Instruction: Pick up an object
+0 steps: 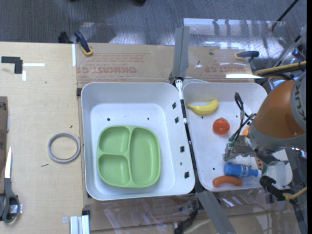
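camera view: near to far, right bin (204,145)
nearest: orange sausage-shaped toy (227,181) by the front rim, blue bottle (240,170) just behind it
gripper (235,149): low, right above the bottle; open or shut, cannot tell
further back: red ball (221,126), then banana (204,107)
advice: likely target is the bottle; centre over its body, clear of the toy, drop straight

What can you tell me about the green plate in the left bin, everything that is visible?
The green plate is a pale green tray with rounded corners, plastic by its look, split into three compartments: a long one on the right and two smaller ones on the left. It lies flat and right side up on the floor of the left bin, toward the near side. Nothing lies in it, and the gripper is away over the right bin.
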You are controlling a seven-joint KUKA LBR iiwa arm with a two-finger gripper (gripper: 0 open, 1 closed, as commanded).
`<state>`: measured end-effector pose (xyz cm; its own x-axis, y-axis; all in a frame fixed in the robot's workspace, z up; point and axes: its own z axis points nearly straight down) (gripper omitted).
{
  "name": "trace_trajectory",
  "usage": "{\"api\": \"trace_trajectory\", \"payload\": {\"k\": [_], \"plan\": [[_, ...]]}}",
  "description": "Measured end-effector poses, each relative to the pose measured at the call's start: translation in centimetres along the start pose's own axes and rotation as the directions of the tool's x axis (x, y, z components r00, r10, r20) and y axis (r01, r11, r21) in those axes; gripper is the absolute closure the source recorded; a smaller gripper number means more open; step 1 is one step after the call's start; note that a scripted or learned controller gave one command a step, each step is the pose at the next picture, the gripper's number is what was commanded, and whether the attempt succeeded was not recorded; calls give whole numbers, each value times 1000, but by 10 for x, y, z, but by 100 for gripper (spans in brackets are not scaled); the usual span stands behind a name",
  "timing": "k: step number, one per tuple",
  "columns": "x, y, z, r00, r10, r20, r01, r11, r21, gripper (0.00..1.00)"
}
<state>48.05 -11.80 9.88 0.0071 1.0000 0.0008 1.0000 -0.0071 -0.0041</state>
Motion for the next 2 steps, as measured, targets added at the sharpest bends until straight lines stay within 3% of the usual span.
{"api": "trace_trajectory", "payload": {"k": [1, 2], "plan": [[0, 0, 0, 1000, 0, 0, 0, 1000, 0, 0], [26, -4, 8, 1000, -7, 0, 7, 1000, -1, 0]]}}
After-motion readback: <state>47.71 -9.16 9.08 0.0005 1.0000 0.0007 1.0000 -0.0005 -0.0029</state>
